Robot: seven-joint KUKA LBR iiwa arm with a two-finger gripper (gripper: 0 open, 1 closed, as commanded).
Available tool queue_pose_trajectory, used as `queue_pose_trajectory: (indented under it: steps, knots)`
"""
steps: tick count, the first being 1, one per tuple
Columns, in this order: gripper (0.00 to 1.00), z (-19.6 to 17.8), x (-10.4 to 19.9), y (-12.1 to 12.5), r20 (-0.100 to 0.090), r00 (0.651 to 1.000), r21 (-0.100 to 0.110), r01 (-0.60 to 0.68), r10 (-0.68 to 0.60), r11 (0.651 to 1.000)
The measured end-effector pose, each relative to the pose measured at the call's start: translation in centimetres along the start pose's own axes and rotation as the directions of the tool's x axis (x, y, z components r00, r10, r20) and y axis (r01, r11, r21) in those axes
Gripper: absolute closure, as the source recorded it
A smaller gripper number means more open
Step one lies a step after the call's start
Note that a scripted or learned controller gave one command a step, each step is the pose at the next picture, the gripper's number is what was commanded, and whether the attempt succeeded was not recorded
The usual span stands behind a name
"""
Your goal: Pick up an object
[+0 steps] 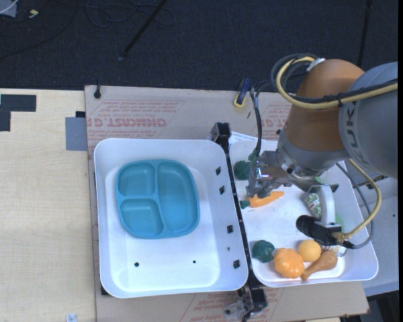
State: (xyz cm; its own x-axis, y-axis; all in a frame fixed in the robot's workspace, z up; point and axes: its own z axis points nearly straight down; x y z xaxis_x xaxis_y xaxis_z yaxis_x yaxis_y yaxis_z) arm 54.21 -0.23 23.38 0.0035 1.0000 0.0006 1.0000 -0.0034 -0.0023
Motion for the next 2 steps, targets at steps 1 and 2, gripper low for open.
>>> queue_pose_trajectory:
  steps: [1, 2]
  knots:
    - [1.0, 0.1, 1.6, 0.6, 0.0, 1.0, 0.001, 0.005, -0.005, 1.0]
    - [1.0, 1.7, 1.1, 0.0, 0.001, 1.0, 0.003, 0.003, -0.003, 1.0]
